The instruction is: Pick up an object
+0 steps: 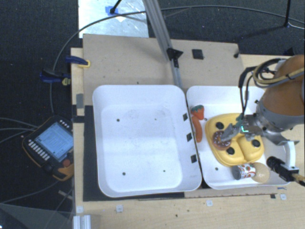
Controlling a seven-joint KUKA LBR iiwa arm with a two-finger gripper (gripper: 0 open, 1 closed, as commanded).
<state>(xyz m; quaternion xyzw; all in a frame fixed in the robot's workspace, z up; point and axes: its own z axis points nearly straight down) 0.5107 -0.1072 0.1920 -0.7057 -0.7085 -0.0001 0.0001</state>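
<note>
The right bin (214, 97) holds several objects. A large yellow toy (240, 149) with black dots lies in its middle. An orange carrot-shaped piece (197, 123) rests along the bin's left wall. A small printed can (243, 171) and a beige ball (260, 172) sit by the front wall. A brownish round piece (220, 140) lies on the yellow toy's left part. My gripper (230, 131) hangs low over the yellow toy, right at that brownish piece. Whether it touches either one is unclear.
The left bin (102, 104) sits beside the right one, with black clips (189, 137) along their shared wall. A slanted metal pole (162, 27) crosses behind the bins. A teach pendant (50, 144) lies left of the bench. Cables trail over the dark floor.
</note>
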